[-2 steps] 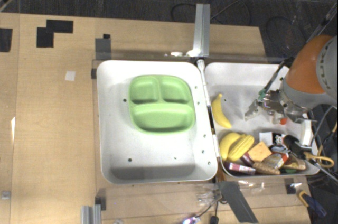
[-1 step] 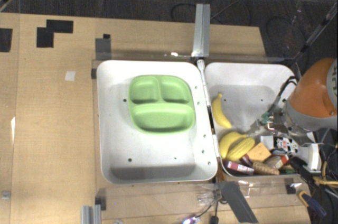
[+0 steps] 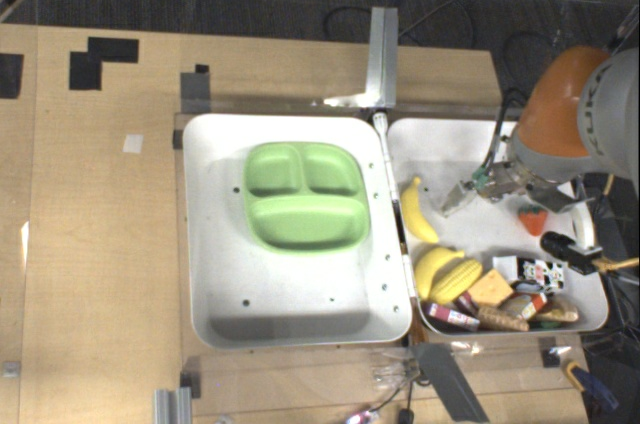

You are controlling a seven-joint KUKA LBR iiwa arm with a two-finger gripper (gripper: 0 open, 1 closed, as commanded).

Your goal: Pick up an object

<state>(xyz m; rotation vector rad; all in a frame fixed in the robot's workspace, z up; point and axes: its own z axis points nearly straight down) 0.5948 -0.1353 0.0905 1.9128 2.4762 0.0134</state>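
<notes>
On desk, two white bins side by side. Left bin: green divided plate. Right bin: arm reaching in, end effector low over bare floor, apart or together cannot tell, nothing visibly gripped. Banana just beside; toy clutter near front wall. Risk: closing on nothing, or nudging banana aside.

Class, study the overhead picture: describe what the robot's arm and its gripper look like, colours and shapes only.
The arm is a rounded grey body with a broad orange band above the wrist. Its gripper is small, metallic grey, with a spot of green at its base and thin dark cables alongside.
</notes>
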